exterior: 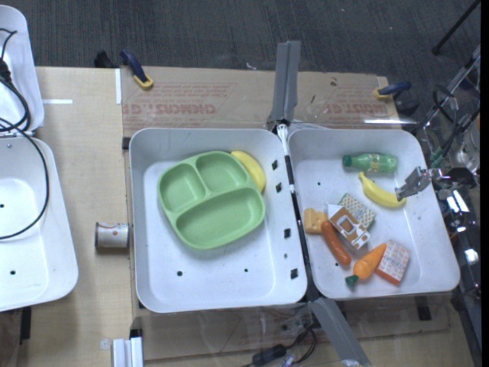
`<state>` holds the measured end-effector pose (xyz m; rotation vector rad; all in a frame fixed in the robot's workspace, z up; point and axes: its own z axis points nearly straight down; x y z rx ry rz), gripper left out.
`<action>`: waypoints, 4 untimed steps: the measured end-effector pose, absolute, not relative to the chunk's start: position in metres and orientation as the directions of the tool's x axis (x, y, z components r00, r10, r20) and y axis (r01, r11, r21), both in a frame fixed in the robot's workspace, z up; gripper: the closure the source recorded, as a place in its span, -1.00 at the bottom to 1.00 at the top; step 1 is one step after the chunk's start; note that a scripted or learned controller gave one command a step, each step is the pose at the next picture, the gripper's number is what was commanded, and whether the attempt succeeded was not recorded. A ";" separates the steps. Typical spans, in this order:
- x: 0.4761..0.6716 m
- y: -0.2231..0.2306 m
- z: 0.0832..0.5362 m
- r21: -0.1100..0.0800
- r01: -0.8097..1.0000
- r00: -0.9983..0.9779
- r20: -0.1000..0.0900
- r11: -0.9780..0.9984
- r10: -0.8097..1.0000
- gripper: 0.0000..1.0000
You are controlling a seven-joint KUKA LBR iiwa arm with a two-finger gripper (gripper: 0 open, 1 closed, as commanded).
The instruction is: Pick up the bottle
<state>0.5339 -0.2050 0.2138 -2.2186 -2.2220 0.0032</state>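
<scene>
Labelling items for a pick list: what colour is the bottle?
Green, with a yellowish label band; the bottle lies in the right bin in the camera view.

Even, fairly bright light falls from overhead, and the white bins (221, 293) show soft glare without losing detail. Shadows are faint and short, hugging the green plate (212, 199) and the small items. The frame is slightly soft and grainy, darkest over the floor beyond the bench (76, 105).

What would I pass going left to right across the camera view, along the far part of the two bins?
Green divided plate → yellow lemon-like piece → green bottle → banana → hand.
</scene>
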 end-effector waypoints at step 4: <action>0.663 -0.190 0.101 0.010 0.938 0.346 0.002 -0.346 0.938 -1.00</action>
